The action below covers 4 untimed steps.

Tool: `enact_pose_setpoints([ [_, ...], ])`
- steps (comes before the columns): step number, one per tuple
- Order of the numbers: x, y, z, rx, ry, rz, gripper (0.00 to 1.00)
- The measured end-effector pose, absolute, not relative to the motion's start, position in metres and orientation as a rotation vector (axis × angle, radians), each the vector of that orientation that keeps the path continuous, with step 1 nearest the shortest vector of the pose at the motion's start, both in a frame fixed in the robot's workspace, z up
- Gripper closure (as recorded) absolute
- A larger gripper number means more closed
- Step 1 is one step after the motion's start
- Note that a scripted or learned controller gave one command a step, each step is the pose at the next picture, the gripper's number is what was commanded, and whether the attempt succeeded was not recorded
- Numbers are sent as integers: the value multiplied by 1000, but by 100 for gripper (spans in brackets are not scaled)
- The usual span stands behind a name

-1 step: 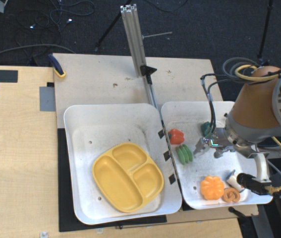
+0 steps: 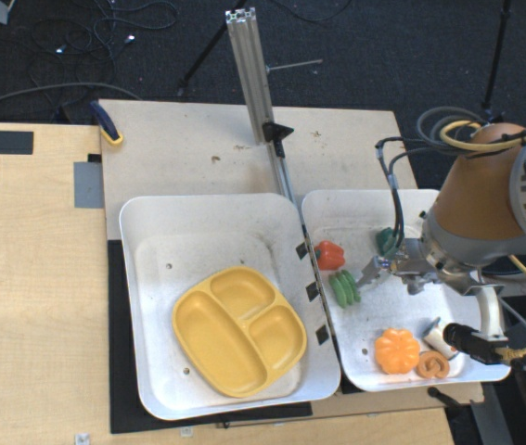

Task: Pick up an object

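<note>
green object (image 2: 344, 288) is taken as the likeliest pick target; it lies in the right bin (image 2: 355, 213), close to that bin's left wall, roughly midway along it. its long axis appears to run from upper left to lower right, slightly tilted. a red-orange object (image 2: 329, 254) sits just beside it on the far side, near but apparently not touching.

gripper (image 2: 374, 269) is seen just to the right of the green object and a little farther back, at the end of the grey-and-orange arm (image 2: 476, 197) reaching in from the right. whether the claw is open or closed cannot be told; the tip is small and blurred, and nothing is seen held.

judgement: the target lies left of and slightly nearer than the claw, so a short leftward move is called for.

elsewhere in the right bin: an orange pumpkin-like object (image 2: 397, 351) and a ring-shaped pastry (image 2: 433, 366) near the front corner, well apart from the target. yellow divided tray (image 2: 238, 329) lies in the left bin (image 2: 151, 239).
</note>
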<state>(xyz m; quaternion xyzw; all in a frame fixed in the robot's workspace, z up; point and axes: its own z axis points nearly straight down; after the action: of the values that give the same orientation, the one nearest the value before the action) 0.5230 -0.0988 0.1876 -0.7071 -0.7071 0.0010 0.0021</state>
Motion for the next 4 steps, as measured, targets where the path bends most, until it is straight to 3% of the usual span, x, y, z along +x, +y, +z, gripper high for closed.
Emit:
enact_pose_setpoints([
  [1,513,-99,126,-2216,-2214,9,0],
  [2,515,-99,91,-2220,-2219,-1,0],
  [3,517,-99,104,-2228,-2218,-12,100],
  [4,525,-107,160,-2223,-2224,-2,100],
])
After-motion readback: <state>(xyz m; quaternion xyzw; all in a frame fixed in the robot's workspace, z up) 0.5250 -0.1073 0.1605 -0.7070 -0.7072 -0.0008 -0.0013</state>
